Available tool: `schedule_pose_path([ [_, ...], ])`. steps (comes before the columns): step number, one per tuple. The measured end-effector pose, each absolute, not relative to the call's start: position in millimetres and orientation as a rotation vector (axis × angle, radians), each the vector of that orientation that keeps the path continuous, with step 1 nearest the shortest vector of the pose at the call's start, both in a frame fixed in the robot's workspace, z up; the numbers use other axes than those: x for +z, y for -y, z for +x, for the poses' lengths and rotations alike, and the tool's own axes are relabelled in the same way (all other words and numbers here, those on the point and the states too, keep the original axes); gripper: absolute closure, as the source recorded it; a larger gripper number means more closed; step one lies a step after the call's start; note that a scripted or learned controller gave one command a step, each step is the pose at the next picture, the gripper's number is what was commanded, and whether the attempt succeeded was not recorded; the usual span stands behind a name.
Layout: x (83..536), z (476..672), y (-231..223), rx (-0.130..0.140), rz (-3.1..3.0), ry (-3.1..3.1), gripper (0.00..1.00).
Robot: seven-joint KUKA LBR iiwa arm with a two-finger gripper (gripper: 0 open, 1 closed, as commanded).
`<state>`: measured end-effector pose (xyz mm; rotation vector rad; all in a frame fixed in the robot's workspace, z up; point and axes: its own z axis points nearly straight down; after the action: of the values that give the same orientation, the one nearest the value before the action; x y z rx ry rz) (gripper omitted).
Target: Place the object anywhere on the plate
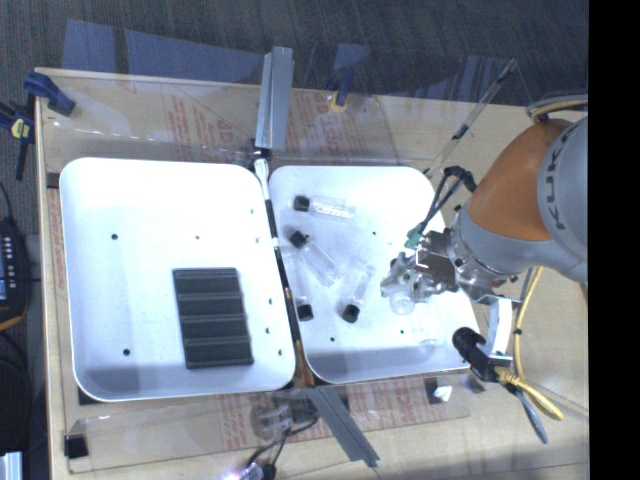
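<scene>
The clear vials lie scattered in the right bin (440, 353), each with a black cap. One vial (322, 208) near the far wall lies with its long axis across the bin, cap pointing toward the left bin (75, 268). A second vial (315, 258) slants below it, cap up and to the left. A third vial (354, 298) lies nearer the front, with its cap toward the front wall. A loose black cap (304, 311) sits by the dividing wall. The gripper (405, 286) is down in the right side of this bin, over something pale and glassy that may be another vial; the glare is too strong to be sure. Whether the gripper is clenched on it or released, I cannot tell. The dark ribbed plate (212, 316) lies in the left bin, well apart from the gripper.
</scene>
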<state>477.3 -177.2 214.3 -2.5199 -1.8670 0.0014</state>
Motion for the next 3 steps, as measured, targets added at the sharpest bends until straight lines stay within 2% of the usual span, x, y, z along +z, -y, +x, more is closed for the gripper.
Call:
schedule_pose_path([
  [1,131,576.8,129,0.006,-2.617,1.728,1.0],
  [2,95,616.8,96,-0.005,-2.868,1.292,1.0],
  [3,192,592.4,-22,0.003,-2.893,1.213,1.0],
])
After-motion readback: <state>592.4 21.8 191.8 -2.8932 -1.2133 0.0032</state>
